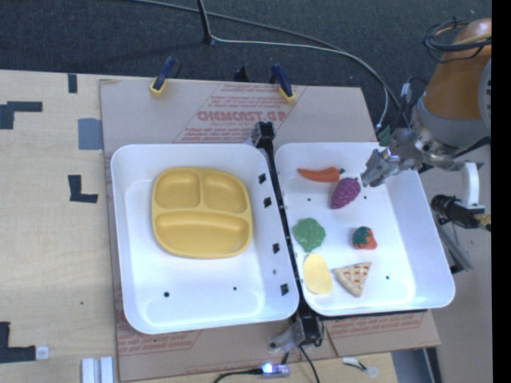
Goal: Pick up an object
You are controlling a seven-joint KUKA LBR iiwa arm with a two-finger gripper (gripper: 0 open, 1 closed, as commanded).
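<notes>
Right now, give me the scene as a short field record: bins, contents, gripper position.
left bin: yellow divided tray
right bin: carrot, purple grapes, broccoli, strawberry, lemon-yellow piece, pizza slice
gripper: over the right bin's far right part, just right of the purple grapes
held object: none seen between the fingers
arm: enters from the right

1. Light wood tabletop (48,238) with dark tape marks.
2. Cardboard sheet (231,114) flat on it, held by two blue-yellow clamps (164,76) at far edge.
3. Two white bins (132,294) side by side on the cardboard, touching.
</notes>
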